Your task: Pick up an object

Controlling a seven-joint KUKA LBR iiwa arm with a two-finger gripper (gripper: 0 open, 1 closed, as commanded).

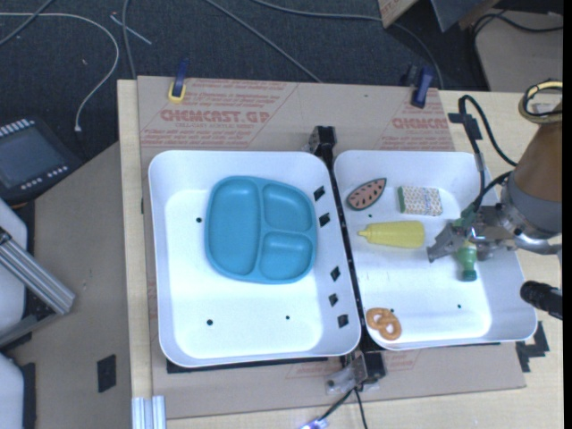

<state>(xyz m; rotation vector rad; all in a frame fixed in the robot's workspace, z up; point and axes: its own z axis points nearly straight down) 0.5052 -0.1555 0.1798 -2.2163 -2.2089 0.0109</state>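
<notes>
Arm: I see it reaching in from the right, grey with the orange band, wrist low over the right bin [500, 329].
Gripper: my gripper [460, 242] sits over the right half of the right bin; I cannot tell how far its fingers are parted, and I cannot tell whether it has hold of anything.
Green object: a small green item [467, 263] shows right at the gripper, just below it, on or just above the bin floor; I cannot say which.
Yellow object: a corn-like piece [394, 234] lies in the middle of the right bin, just left of the gripper.
Other right-bin items: a brown oval piece [365, 194] near the top left, a pale speckled block [419, 200] beside it, a pretzel [384, 323] at the lower left corner.
Left bin: I see the left bin [179, 311] carrying a blue divided plate [262, 229].
Worktop: the worktop [241, 110] under both bins is covered with printed cardboard.
</notes>
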